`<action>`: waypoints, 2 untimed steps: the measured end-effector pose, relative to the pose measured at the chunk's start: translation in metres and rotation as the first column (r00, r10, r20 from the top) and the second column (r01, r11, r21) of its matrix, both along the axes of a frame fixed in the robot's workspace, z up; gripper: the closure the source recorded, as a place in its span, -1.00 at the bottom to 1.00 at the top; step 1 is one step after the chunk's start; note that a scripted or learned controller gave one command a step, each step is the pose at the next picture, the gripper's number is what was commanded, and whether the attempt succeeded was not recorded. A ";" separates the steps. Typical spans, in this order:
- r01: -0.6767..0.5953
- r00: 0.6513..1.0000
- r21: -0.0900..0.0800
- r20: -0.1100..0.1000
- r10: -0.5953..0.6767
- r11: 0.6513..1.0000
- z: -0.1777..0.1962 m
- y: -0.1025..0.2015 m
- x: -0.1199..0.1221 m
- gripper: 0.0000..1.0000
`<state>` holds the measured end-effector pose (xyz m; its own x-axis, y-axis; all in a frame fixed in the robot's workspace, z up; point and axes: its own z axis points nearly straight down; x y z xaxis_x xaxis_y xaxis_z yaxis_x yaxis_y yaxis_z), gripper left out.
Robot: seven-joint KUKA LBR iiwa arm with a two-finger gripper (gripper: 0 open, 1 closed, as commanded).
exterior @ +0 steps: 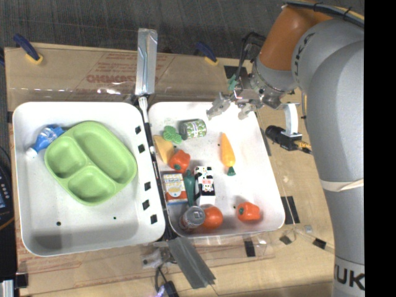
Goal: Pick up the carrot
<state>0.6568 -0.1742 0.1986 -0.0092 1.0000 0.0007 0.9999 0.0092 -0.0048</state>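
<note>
Approach step, no grasp yet. Gripper [230,107] hovers over the right bin's [270,184] far edge, fingers spread, apparently nothing between them. Carrot [228,153] lies on bare floor in that bin, near and below the gripper. Next: descend, straddle it, close. Same bin holds a green can [193,129], tomatoes, cartons. Left bin [37,228] holds a green divided plate [91,161].
</note>
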 end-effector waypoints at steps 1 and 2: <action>0.192 0.981 0.000 -0.002 -0.192 0.981 -0.103 -0.034 0.000 -1.00; 0.194 0.981 -0.001 0.000 -0.194 0.981 -0.107 -0.015 -0.058 -1.00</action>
